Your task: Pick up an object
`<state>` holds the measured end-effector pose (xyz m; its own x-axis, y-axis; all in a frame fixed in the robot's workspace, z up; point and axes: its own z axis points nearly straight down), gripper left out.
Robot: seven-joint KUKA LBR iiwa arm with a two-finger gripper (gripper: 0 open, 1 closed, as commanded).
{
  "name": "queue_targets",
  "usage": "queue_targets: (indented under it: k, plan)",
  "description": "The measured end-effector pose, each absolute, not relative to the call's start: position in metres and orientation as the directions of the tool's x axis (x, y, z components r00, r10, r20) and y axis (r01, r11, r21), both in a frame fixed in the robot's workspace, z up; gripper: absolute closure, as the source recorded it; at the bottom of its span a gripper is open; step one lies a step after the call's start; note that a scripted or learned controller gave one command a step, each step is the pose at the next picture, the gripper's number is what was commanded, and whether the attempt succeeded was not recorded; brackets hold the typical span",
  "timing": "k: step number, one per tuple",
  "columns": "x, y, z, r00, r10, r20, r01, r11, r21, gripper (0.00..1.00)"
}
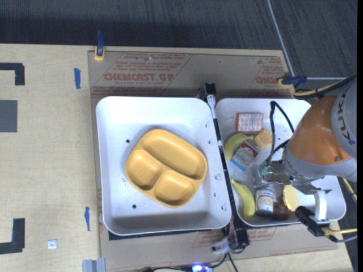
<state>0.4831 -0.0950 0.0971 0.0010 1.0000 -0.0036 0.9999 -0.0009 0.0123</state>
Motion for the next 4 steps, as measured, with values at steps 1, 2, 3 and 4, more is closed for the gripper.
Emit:
queue_targets:
  k: [1, 2, 3, 4]
  plan:
    - [0.483, -0.095, 0.097, 0.001, 1.0, -0.004, 1.0, -0.001, 0.012, 0.0]
    - [0.485, -0.095, 0.107, 0.001, 1.0, -0.005, 1.0, -0.001, 0.017, 1.0]
    - [0.485, -0.095, 0.107, 0.001, 1.0, -0.005, 1.0, -0.001, 0.017, 0.0]
    - [0.48, -0.099, 0.087, 0.002, 1.0, -0.003, 1.0, -0.002, 0.004, 0.0]
